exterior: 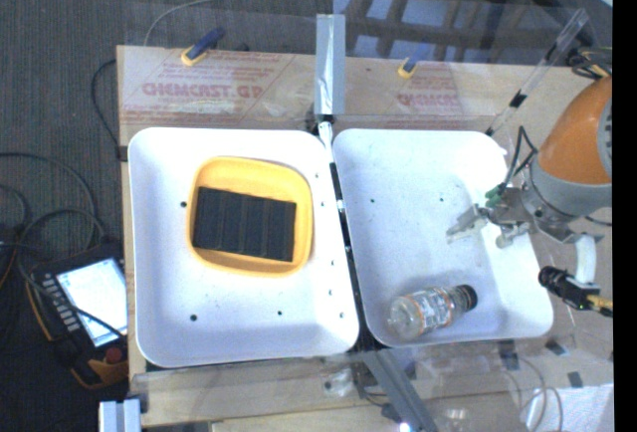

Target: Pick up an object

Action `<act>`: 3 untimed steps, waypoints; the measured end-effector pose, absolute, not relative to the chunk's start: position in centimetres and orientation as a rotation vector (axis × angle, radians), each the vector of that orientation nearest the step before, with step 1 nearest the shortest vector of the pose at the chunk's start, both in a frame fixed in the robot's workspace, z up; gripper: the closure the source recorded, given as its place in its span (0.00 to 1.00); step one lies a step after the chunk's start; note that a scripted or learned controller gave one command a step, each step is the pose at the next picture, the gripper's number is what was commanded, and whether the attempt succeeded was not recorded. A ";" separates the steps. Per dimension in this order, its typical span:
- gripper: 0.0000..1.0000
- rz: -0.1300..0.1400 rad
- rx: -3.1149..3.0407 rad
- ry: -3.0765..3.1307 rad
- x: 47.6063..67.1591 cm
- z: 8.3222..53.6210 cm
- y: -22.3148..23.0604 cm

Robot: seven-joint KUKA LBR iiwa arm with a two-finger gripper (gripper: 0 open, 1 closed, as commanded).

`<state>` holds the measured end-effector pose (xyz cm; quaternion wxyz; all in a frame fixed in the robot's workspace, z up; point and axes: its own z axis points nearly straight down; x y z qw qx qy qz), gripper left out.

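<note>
bottle [430, 309]: clear plastic, dark cap, lying on its side, cap end pointing right and slightly up, near front wall of right bin [398, 171]
bottle vs gripper [476, 222]: bottle sits nearer the camera and a bit left of the fingertips, apart, not touching
gripper state: over right side of right bin, two thin fingers splayed apart, pointing left, nothing between them
arm [577, 156]: grey with orange band, enters from right edge, over bin's right rim
left bin [164, 321]: yellow dish [249, 173] in the middle, touching nothing else
dark block [245, 223]: black ribbed rectangle lying flat inside yellow dish
far: bench board [239, 87] behind both bins
</note>
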<state>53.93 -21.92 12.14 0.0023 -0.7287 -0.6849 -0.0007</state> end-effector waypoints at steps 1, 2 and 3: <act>0.00 0.003 -2.355 -2.082 48.4 24.2 -20.1; 0.00 0.002 -2.353 -2.075 48.3 12.6 -16.7; 1.00 0.001 -2.350 -2.076 48.4 13.5 -16.6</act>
